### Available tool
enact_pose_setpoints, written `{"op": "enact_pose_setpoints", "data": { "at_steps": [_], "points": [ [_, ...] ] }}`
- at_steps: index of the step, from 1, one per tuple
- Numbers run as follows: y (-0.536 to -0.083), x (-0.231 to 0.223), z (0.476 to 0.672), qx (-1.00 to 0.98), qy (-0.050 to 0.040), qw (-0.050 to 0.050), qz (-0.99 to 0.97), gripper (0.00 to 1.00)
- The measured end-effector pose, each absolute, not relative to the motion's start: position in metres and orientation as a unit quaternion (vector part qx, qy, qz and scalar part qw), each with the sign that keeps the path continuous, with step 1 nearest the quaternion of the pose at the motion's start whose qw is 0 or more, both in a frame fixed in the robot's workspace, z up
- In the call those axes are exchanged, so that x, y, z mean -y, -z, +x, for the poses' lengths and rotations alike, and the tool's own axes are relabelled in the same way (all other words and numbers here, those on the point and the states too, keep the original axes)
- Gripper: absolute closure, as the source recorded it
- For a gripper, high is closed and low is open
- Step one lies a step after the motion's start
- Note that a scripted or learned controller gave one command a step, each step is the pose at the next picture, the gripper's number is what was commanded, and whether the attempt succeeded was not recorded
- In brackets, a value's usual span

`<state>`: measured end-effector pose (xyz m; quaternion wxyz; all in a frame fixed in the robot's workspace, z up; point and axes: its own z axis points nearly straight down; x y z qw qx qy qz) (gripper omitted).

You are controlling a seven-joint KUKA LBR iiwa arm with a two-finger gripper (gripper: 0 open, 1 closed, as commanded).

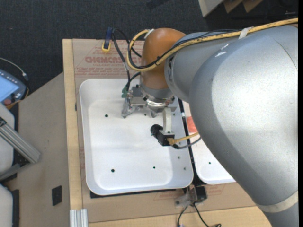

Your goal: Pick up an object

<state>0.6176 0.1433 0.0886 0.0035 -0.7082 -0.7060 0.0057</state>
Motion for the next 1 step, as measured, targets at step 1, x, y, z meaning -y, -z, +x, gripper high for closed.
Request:
{"op": "enact_pose_setpoints", "data": {
  "at_steps": [1],
  "points": [
    [-0.0872,-0.1085,0.6542,0.709,0.0,0.003,-0.706,0.0]
  ]
}}
